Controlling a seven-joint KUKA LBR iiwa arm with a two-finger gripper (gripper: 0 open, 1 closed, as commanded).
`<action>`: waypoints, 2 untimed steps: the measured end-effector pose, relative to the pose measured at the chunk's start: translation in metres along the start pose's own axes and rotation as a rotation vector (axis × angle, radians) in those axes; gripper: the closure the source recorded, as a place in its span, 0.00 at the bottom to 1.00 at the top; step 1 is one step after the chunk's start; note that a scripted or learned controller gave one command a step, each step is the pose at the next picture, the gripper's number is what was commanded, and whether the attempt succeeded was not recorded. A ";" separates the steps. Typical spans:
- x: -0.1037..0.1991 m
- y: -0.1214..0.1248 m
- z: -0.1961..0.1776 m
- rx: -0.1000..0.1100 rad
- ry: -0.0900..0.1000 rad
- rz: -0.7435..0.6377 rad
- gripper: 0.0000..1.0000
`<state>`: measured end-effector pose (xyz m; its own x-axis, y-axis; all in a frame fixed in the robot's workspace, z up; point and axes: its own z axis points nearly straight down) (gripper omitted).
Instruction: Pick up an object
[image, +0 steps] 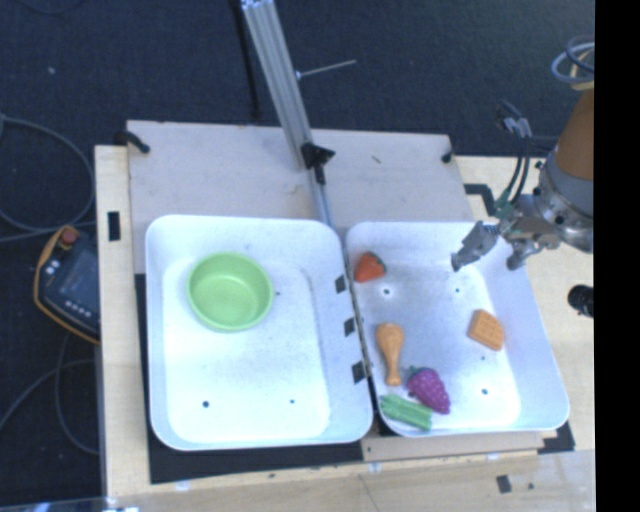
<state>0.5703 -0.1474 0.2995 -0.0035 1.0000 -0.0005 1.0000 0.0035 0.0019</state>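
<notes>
progress: nothing picked yet | end effector (492, 250) hangs over the right bin's (540, 345) far right edge, fingers spread, holding nothing | grabbables all in that bin: strawberry (369, 266), cracker (486, 329), drumstick (390, 350), grapes (429, 388) | left: the whole descend-and-grab, I'd guess

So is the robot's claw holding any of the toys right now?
No, nothing is held. The gripper hangs open over the right bin, with only white bin floor between its fingers.
</notes>
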 end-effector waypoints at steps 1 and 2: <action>0.000 0.000 0.000 0.000 0.000 0.001 0.00; 0.000 0.002 0.042 0.005 -0.001 0.005 0.00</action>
<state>0.5728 -0.1475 0.2573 0.0014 1.0000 -0.0019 1.0000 -0.0014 -0.0027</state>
